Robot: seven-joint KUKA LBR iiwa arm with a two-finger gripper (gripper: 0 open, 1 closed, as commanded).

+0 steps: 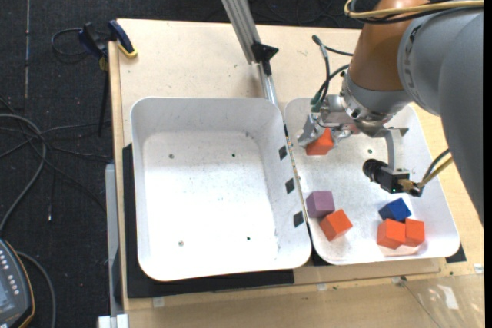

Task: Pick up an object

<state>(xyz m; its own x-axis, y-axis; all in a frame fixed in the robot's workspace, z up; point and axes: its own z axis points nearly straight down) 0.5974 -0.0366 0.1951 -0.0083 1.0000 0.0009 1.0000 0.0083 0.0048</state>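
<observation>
Camera view: the grey arm with its orange band (384, 34) reaches in from the right over the right shallow white plastic bin (442, 223). Its two-finger gripper (319, 136) hangs at the far left part of that bin, and a small orange block (320, 143) sits between the fingers, clamped there and seemingly raised off the bin floor. Nearer in the same bin, a purple cube (320, 203) lies touching an orange cube (336, 224) just to its near right. Well to the right, a dark blue cube (395, 209) rests just beyond a pair of orange cubes (400, 233) by the near right corner. The left shallow white plastic bin (146, 134) lies beside it on the pale wooden bench (184, 57).
</observation>
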